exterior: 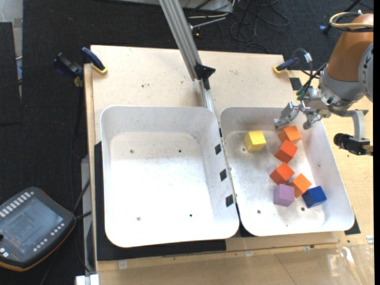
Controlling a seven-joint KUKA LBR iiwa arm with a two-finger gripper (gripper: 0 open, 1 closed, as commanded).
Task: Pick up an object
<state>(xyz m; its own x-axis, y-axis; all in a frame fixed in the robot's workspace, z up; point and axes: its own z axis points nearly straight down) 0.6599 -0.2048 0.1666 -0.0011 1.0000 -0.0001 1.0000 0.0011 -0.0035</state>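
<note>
Arm [347, 64] in from right, fingers [286, 116] spread open, empty, above right bin [338, 215] w/ blocks

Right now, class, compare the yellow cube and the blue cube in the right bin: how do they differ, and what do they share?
The yellow cube is yellow; the blue cube is dark blue. The yellow cube lies toward the far left of the right bin, alone with bare floor around it; the blue cube lies near the front right, close beside an orange block and the purple cube. Both are small blocks of similar size resting on the bin floor.
</note>
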